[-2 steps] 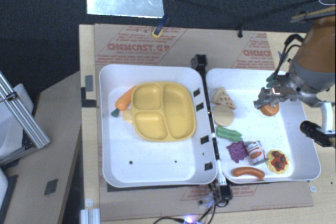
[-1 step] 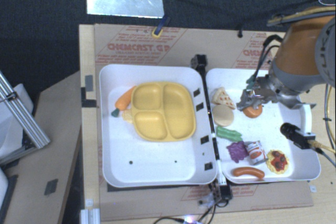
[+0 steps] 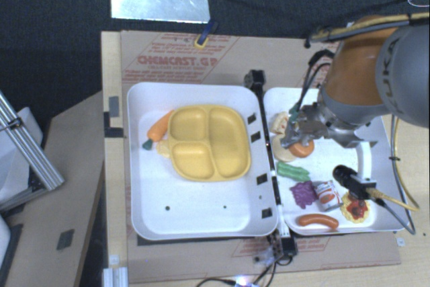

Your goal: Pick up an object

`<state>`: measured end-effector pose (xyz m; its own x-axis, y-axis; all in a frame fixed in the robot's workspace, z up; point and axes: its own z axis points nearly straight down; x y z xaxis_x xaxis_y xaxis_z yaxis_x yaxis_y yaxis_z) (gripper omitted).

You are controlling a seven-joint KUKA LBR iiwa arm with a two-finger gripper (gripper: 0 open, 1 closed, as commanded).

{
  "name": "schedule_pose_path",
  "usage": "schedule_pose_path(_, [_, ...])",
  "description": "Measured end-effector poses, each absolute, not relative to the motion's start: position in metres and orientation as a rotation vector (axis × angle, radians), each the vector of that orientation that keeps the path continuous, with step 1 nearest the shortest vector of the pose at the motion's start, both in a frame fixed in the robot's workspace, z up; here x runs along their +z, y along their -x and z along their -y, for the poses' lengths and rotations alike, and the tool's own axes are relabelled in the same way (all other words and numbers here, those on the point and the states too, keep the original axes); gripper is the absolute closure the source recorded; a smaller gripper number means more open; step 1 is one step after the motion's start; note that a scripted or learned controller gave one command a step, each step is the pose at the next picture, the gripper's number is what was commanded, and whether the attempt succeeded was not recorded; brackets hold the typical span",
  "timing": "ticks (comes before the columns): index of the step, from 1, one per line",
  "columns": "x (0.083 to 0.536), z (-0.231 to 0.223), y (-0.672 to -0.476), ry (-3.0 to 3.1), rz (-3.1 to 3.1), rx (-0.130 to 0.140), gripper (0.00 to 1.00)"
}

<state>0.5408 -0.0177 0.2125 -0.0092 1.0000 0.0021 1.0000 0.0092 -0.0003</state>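
One end effector (image 3: 296,136) hovers touching a tomato slice (image 3: 304,148).

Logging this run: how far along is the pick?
Done: the grey arm's gripper is down in the right white bin, over the toy foods near its left wall. In hand: nothing visibly gripped. Left: grasping and lifting something, such as the green pea pod.
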Motion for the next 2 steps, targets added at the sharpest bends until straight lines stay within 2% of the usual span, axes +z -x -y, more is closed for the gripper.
schedule_pose_path(1, [0.223,0.012,-0.542,2.215,2.229,-0.003,1.0])
schedule_pose_path(2, [0.215,0.0,-0.539,2.215,2.228,-0.001,1.0])
